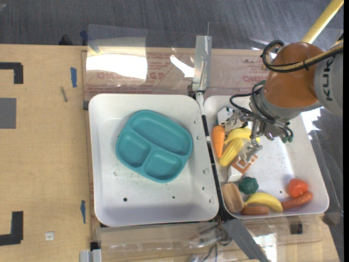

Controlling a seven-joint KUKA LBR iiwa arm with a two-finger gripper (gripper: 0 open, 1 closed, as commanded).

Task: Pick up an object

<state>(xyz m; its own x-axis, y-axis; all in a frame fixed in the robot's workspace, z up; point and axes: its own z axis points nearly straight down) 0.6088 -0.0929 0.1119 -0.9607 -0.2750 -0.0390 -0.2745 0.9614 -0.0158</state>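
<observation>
My gripper [252, 144] hangs low in the right bin [319, 171], over one corn cob [233, 144]; how wide my jaws stand, I cannot tell; one carrot [218, 140] lies left, one banana [264, 201] near; one teal plate [154, 144] fills the left bin [103, 162].

A tan wooden worktop [38, 146] fills the left of the frame, marked with black tape corners [13, 72] and small blue tape strips [73, 76]. Across the top runs dark grey ribbed floor [136, 4]. A clear plastic sheet [117, 64] at upper centre catches bright glare.
</observation>
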